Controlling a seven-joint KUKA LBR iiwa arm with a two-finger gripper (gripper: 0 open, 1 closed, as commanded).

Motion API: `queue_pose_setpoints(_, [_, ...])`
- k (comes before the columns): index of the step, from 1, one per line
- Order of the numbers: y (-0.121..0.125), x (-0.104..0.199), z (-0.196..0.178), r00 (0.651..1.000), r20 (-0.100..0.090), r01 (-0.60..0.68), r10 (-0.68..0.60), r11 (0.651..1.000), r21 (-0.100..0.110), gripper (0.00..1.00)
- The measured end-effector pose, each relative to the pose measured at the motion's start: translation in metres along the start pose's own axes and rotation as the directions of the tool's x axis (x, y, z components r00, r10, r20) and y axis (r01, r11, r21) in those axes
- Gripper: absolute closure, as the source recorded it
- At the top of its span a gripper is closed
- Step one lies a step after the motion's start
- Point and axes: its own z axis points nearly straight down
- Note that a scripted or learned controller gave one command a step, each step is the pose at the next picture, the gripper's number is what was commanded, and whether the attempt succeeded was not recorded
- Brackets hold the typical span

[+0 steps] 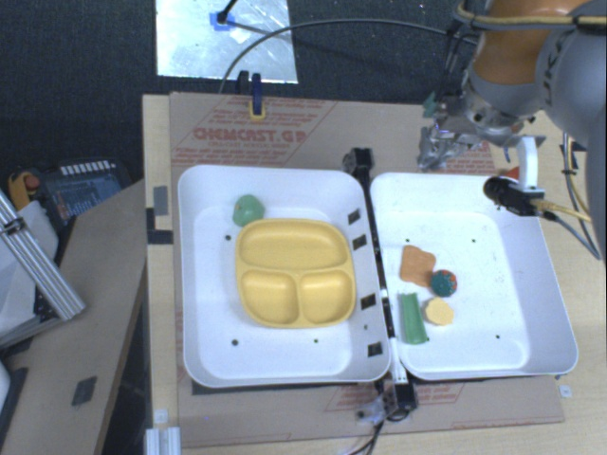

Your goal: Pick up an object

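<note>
White plastic, two bins side by side. Nearest you, low in the right bin [531, 349], sits the cluster you'll be choosing from: a green stick [412, 318] with its long axis running roughly near-to-far, a yellow disc [438, 312] just beside it, a small teal-and-red ball [443, 282] touching or almost touching the disc's far side, and an orange piece [416, 264] next to the ball. All four crowd the bin's left half, near the divider.

Left bin [204, 349]: a yellow tray [294, 271] with three compartments, nothing in them. A green lump [248, 209] lies at the tray's far left corner, on the bin floor, touching or nearly touching the tray rim (hard to call from this angle).

Farther back, the gripper [438, 150] hangs over the far rim of the right bin. It carries nothing. You can't tell from here whether the fingers are apart or together; they blur into the wrist hardware.

The relation that matters: the cluster lies toward you and slightly left of the gripper, well apart from it. My judgement is that the pick hasn't started. The orange piece is the closest candidate; the stick offers the cleanest grasp if you close across its short width. Risk: neighbours crowd every item, so a finger may nudge one aside.
</note>
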Motion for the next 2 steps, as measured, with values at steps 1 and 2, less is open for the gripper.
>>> queue_pose_setpoints(1, [0.0,0.056,0.015,1.0,-0.001,0.002,-0.002,1.0,0.001,1.0])
queue_pose_setpoints(2, [-0.002,0.111,0.011,1.0,-0.001,0.002,-0.002,1.0,0.001,1.0])
